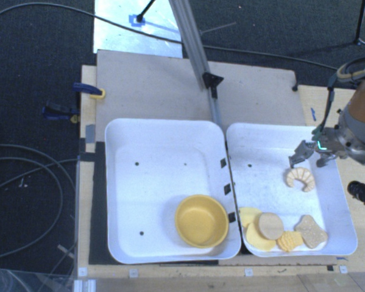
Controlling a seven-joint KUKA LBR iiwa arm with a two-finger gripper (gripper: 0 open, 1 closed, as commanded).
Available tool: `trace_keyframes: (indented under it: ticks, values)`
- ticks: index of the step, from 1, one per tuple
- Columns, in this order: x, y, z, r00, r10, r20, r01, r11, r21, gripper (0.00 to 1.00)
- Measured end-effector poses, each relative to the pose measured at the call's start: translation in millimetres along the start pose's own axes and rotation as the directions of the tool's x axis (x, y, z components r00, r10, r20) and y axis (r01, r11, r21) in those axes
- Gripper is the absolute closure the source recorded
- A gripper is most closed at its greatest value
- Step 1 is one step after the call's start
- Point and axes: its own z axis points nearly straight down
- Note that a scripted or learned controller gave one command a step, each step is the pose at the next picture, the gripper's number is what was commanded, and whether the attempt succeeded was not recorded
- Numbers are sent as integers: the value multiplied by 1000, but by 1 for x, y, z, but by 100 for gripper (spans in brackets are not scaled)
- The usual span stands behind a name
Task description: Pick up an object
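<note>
Reaches in from the right edge of the camera view, grey arm (359, 124) with its orange band high near the wrist, angled down and leftward over the right bin (348, 236). Ends in the jaws (312, 156), hanging above the upper part of that bin with two dark fingers (299, 154) spread apart, nothing between them and nothing touched as far as can be seen. Just below the jaws, slightly toward the near side, lies a croissant (300, 178), pale and curved, flat on the bin floor, close to the fingertips but apart from them. Along the near wall of the same bin, well apart from the jaws, sits a cluster of food pieces: a yellow flat piece (253, 231) at the left, a round beige disc (270, 225) partly over it, a small ridged orange-yellow waffle piece (290, 241) just beside that, and a tan bread-slice shape (311, 232) at the right end. In the left bin (117, 169), near its right front corner, stands a yellow bowl (202, 219), upright and open upward. Under both bins, a light-coloured desk (149, 85), with a blue and yellow clamp (88, 90) at its left edge and a slanted metal pole (191, 36) crossing toward the seam between the bins.
</note>
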Motion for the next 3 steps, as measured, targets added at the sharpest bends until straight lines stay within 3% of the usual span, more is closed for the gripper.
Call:
trace_keyframes:
  ticks: [1, 3]
  values:
    - [0, 0, 0, 1000, 0, 0, 0, 1000, -1, 0]
    - [3, -11, 110, 1000, 5, -1, -5, 1000, 4, 0]
